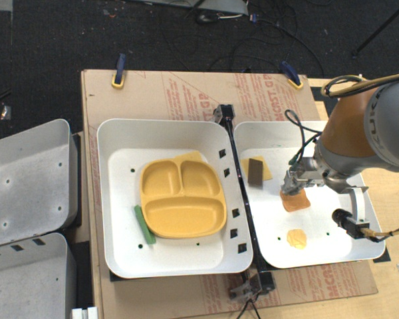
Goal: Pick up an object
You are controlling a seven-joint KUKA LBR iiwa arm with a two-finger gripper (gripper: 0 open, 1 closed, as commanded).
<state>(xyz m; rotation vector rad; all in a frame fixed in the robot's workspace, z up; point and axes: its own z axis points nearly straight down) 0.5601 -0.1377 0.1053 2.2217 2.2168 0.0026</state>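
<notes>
My gripper (292, 186) hangs low over the right bin (332, 254), at the upper edge of a flat orange piece (297, 203) lying on the bin floor. I cannot tell whether it touches the piece. To the left, near the divider, a brown block (255, 171) rests against a small yellow piece (265, 172). A round yellow piece (296, 238) lies toward the front of the same bin.
The left bin (116, 145) holds a yellow divided plate (183, 199) and a green stick (144, 225) at the plate's front left. A black divider (238, 178) runs between the bins. The arm (359, 128) reaches in from the right.
</notes>
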